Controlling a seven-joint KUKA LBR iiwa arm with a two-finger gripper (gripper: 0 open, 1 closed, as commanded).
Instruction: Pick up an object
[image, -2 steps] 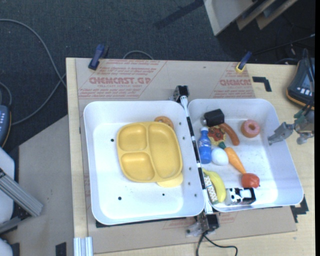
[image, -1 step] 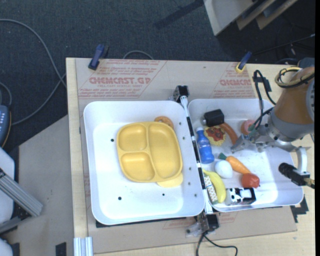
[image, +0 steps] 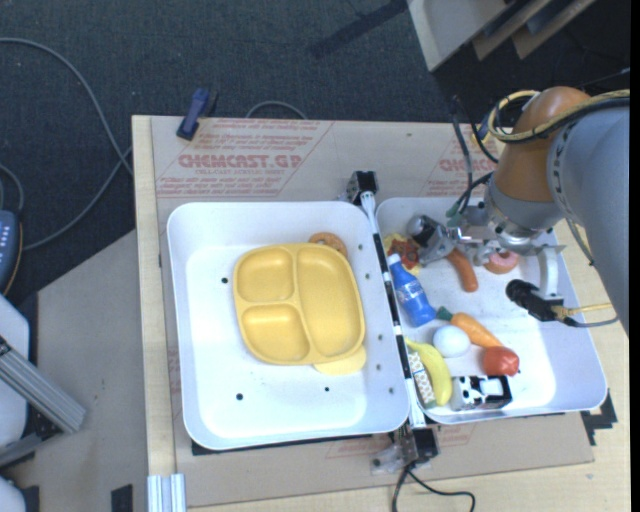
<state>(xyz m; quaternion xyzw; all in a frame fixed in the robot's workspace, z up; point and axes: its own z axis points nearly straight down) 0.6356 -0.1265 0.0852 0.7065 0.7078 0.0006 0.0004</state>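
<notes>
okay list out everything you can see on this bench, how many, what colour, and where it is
white bins: 2, white, side by side on the bench
divided plate: 1, yellow, left bin
blue bottle: 1, blue, right bin by the divider
banana: 1, yellow, right bin, near edge
white ball: 1, white, beside the banana
carrot: 1, orange, right of the ball
red toy: 1, red, right bin
sausage: 1, orange-red, under the wrist
blue clip: 1, blue, bench's far left corner
arm: 1, grey and orange, over the right bin

A dark grey carpeted floor (image: 90, 120) surrounds the pale wooden bench (image: 290, 160), with thin cables (image: 75, 60) trailing across it
</notes>
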